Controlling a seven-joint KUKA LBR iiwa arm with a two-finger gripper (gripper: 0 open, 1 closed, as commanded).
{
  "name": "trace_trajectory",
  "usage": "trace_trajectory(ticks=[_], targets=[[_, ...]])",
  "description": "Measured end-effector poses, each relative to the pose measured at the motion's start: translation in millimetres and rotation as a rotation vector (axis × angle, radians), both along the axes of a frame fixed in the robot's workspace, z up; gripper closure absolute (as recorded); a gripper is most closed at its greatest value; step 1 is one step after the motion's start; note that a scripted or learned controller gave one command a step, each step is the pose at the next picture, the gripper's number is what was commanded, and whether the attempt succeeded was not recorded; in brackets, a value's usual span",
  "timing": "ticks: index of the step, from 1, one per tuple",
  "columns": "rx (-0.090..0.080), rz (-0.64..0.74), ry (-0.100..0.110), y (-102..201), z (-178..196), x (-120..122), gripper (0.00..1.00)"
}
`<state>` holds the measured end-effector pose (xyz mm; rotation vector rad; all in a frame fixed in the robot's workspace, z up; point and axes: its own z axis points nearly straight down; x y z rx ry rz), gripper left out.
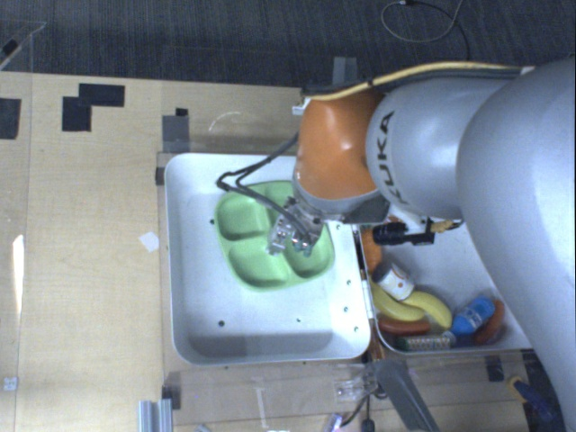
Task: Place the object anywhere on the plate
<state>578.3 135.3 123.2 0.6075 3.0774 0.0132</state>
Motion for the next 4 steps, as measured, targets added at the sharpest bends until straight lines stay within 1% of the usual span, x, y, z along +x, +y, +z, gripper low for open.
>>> trace_trajectory(ticks=[1,2,3,4], targets=[[-0.006,0.008,-0.005,-75.6,64.1,11.3,1.00],[-0.005,0.170,-0.003,2.6,54.4,6.6,1.00],[-0.006,0.338,-0.006,1.9,37.7,53.3,1.00],[-0.007,0.554,-0.004,13.2,-16.0,-37.0,1.00]])
